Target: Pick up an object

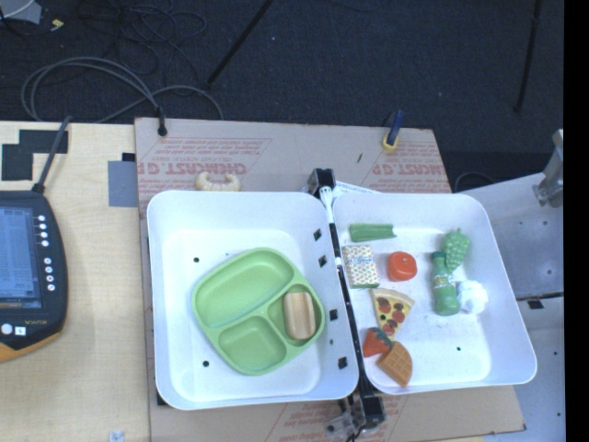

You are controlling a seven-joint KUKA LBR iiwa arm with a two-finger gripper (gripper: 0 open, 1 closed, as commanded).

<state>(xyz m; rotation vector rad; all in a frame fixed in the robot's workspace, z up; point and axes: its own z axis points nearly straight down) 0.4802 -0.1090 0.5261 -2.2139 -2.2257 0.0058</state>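
Two white bins are seen side by side on the desk: the left bin (pixel 175 247) carries a green divided plate (pixel 248 307) with a bread roll (pixel 298 313) in one compartment, and the right bin (pixel 502 339) holds small toy foods, among them a tomato (pixel 401 265), a pizza slice (pixel 392 309) and a waffle (pixel 396 365). The state of the end effector cannot be told. The approach is judged not yet begun; a well-separated target, such as the tomato, would be called for.
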